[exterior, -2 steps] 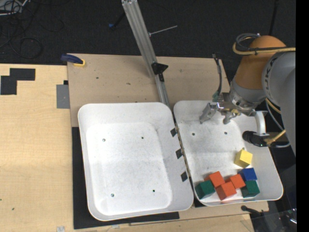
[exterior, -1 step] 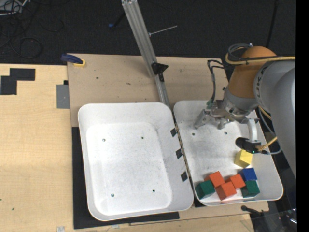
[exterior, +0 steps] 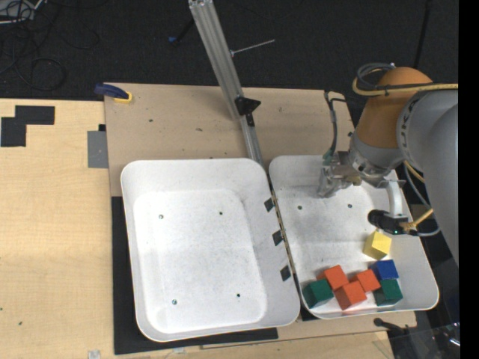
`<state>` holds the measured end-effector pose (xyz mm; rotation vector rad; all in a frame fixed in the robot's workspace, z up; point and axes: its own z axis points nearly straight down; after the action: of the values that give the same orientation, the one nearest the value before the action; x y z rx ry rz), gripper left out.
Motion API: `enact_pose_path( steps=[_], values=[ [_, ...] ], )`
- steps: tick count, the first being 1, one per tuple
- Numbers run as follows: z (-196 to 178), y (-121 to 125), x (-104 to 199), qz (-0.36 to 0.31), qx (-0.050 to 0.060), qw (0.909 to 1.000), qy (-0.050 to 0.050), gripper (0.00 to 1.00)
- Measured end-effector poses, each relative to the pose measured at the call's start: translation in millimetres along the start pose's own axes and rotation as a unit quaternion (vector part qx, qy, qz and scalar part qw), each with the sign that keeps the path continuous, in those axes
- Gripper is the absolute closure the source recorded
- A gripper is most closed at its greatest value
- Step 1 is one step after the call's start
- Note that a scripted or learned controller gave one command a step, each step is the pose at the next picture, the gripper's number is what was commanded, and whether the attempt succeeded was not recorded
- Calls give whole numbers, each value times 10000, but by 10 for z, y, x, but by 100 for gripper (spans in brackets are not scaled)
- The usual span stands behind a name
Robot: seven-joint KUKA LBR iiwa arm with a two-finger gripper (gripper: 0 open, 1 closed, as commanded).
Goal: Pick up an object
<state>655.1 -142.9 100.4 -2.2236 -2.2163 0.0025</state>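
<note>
My grey two-finger claw (exterior: 330, 182) hovers over right white bin (exterior: 314, 200), grip state unclear; small yellow cube (exterior: 379, 244) lies apart at four o'clock.

Bench (exterior: 179, 118): you see a light wooden top.
Left bin (exterior: 142, 193): on its left half.
Right bin (exterior: 296, 174): touching the left bin, toward the right edge.
Far left corner: small blue and yellow thing (exterior: 114, 92), maybe a clamp.
</note>
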Motion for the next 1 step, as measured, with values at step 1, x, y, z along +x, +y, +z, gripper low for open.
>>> enact_pose_path(
  steps=[1],
  values=[
    [-638, 27, 3, -15, -37, 10000, -6, 100]
  ],
)
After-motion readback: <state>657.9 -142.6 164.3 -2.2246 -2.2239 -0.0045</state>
